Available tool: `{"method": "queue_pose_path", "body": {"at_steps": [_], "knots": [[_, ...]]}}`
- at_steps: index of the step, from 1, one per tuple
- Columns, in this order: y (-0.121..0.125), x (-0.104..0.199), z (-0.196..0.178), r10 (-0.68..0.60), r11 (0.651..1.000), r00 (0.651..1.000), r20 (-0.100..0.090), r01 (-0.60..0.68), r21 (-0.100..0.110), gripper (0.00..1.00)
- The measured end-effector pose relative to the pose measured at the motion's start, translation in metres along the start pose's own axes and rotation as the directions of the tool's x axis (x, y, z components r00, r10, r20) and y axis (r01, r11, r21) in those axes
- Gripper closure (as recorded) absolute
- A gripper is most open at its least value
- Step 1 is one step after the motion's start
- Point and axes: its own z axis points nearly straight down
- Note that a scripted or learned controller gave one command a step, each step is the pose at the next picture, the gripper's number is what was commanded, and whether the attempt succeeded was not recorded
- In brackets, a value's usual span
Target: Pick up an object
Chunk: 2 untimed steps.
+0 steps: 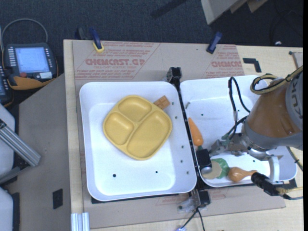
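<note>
Toward four o'clock in the camera view, the arm (272, 114) reaches into the right bin (216, 93), and its end effector (226, 146) hangs low over the bin's near half; whether it is spread or closed cannot be told from this angle, and nothing can be seen in its grip.

Candidate objects lie in a cluster along the right bin's left and near walls. An orange carrot-shaped piece (195, 131) lies at about ten o'clock from the end effector, its long axis running roughly twelve to six, close beside the divider between the bins. A green round item (220, 169) sits at about six o'clock, very near the end effector, with a tan gourd-like toy (240, 173) just beside it toward five o'clock, long axis running nine to three. A small dark object (203, 159) lies at seven o'clock against the bin wall.

The left bin (96, 143) carries a yellow divided plate (138, 127) and a small brown block (162, 102) at the plate's one o'clock edge (both well apart from the end effector).

Judged nearest, the green item and tan toy are the likeliest targets; a short travel toward six o'clock would be called for.
</note>
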Motion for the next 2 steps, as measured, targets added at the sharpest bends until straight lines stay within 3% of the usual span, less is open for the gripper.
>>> {"method": "queue_pose_path", "body": {"at_steps": [1, 2], "knots": [[0.002, 0.0, -0.014, -0.001, 1.0, 1.0, 0.003, 0.001, -0.01, 1.0], [0.008, -0.009, -0.071, -0.003, 1.0, 1.0, 0.003, 0.003, -0.008, 1.0]]}}
